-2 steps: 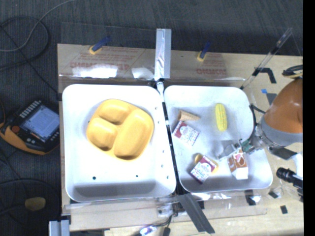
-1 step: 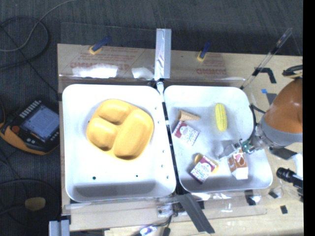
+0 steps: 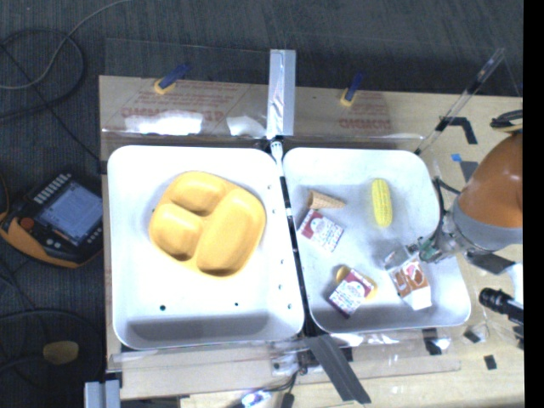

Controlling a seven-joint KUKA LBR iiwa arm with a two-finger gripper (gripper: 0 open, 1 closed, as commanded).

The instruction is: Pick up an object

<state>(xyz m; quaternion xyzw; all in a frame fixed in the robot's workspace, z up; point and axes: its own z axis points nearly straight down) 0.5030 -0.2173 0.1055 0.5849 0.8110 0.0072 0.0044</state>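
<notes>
So the gripper (image 3: 406,257) is down in the right bin (image 3: 357,164), near its right wall, sitting right above a small red-and-white carton (image 3: 413,284). Honestly the risk here is a bad grab: the carton lies flat and tilted close to the bin wall, so the jaws could just shove it against the side or clip an edge and drop it. Can't tell how far open the jaws are, or whether they're touching the carton at all. Too small and blurry.
</notes>
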